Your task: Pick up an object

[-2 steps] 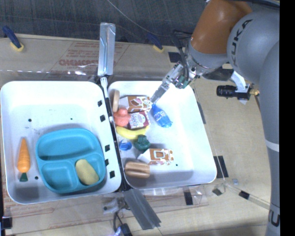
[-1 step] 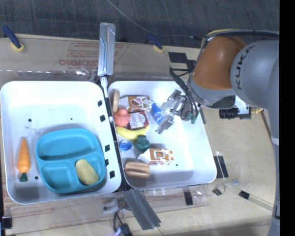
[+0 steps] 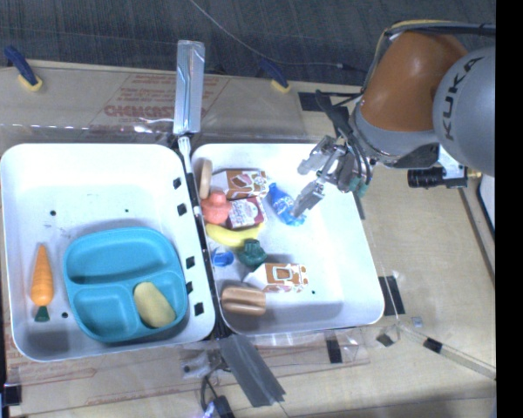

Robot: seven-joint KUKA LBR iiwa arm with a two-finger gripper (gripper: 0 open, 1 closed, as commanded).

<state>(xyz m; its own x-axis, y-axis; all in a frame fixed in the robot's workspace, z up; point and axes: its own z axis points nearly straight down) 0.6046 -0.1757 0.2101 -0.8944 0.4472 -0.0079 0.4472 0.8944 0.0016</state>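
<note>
You look down from one fixed camera above the bench (image 3: 436, 259), tilted at a slant so both white bins sit side by side, the left bin (image 3: 17, 233) and the right bin (image 3: 353, 259) filling mid-frame. The arm (image 3: 418, 85) enters from your right, at moderate range.

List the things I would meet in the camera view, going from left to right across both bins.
Carrot → blue divided tray → potato → hot dog bun → blue wrapped object → gripper.
</note>
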